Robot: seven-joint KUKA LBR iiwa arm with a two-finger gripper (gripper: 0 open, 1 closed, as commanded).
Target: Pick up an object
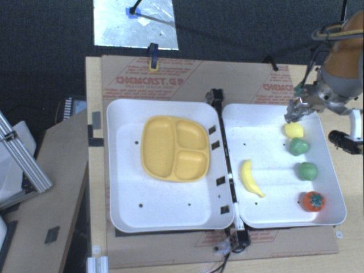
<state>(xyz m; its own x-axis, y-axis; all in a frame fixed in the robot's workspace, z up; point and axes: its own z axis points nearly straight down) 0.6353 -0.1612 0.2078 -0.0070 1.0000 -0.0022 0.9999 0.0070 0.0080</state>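
Approach step: the claw (295, 112), jaw state indeterminable, hangs just above the yellow lemon (294, 131) at the far end of the right bin (267, 218); the next move requires a vertical descent centred on that fruit before closing.

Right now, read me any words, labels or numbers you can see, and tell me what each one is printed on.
"CHEMCAST GP": red print on the brown board behind the left bin.
Red print of the same kind on the board behind the right bin: cut off, not readable.
Red print along the board's front edge: too small to read.
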